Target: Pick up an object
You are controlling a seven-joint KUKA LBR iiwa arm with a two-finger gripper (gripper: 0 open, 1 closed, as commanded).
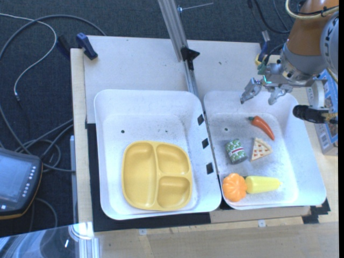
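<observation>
My gripper (263,93) hangs open over the far edge of the right bin (301,144), with nothing between its fingers. Just in front of it lies an orange-red carrot (262,126). Closer to the camera sit a green patterned can (235,151) and a pizza-slice toy (260,149). At the near end of that bin an orange pumpkin (234,187) touches a yellow corn-like piece (263,184).
The left bin (107,117) holds a yellow divided plate (157,174). A metal pole (174,23) slants up from between the bins. A blue clamp (86,44) sits at the bench's far left corner. Cables lie on the dark floor to the left.
</observation>
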